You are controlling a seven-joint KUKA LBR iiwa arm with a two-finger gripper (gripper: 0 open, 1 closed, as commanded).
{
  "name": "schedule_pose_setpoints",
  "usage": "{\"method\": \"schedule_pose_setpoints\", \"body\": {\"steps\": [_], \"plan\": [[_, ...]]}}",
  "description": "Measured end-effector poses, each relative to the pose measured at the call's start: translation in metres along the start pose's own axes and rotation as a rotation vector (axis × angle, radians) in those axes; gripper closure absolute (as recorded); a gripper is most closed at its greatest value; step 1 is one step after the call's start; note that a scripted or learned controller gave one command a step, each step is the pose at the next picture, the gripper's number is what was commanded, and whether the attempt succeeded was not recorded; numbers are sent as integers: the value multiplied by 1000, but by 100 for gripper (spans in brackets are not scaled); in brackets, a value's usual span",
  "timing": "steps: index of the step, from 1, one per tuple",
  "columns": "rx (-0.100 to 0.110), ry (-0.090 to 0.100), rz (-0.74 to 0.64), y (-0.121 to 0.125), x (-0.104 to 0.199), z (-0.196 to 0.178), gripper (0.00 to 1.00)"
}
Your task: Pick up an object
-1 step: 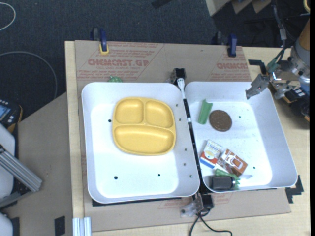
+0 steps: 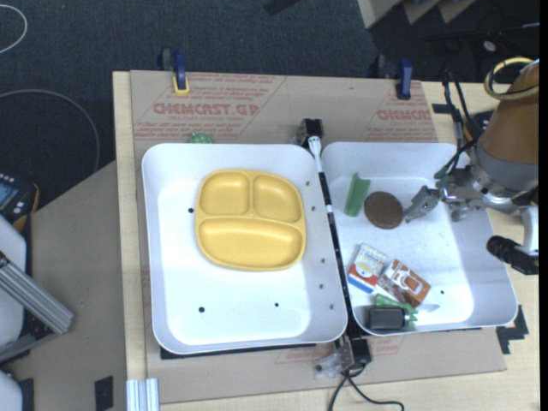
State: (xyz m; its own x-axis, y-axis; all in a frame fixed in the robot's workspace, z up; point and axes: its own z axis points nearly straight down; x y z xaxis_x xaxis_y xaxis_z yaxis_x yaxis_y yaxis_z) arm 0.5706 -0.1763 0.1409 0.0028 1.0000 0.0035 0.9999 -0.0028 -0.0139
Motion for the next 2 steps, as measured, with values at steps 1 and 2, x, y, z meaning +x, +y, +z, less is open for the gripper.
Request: {"method": "schedule_pose_setpoints", "body": {"steps": [1, 2], "plan": [[-15, -2, -8, 45, 54, 59, 0], [-17, -4, -3, 44, 51, 45, 100]]}}
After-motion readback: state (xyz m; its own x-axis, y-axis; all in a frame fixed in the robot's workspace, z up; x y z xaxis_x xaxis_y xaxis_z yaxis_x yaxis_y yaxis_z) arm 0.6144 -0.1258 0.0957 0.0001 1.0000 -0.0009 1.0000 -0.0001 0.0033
